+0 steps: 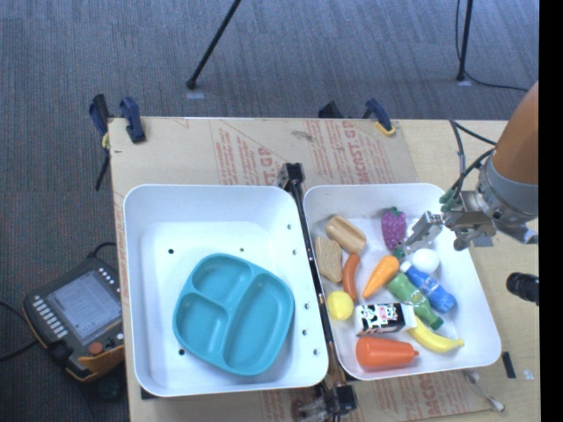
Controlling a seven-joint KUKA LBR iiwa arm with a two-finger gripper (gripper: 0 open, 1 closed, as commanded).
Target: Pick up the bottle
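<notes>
The camera view looks down at a slant on a tabletop [264,143] carrying two white bins side by side.

The left bin [149,209] sits in the lower left-centre of the frame and holds a blue tray [233,313] with three compartments, lying flat toward the bin's lower middle.

The right bin [479,306] fills the lower right-centre and is crowded with toy food. At its upper left lies a bread roll [346,233], with a tan slice [329,258] just below it. A purple bunch of grapes [393,227] sits at the upper middle. A sausage [351,275] and a carrot [381,275] lie slanted near the centre, a lemon [339,305] below them. A milk carton [381,317] (cow-patterned) lies on its side at the lower middle, a larger orange piece [384,352] below it, a banana [434,338] at the lower right, and a green piece [413,295] beside the carton.

The bottle [431,284] lies on its side in the right-centre of the right bin: white cap toward the upper left, blue body slanting to the lower right, touching the green piece.

The hand [425,229] reaches in from the right edge, just above the bottle's cap; its fingers look spread apart, with nothing between them.
</notes>
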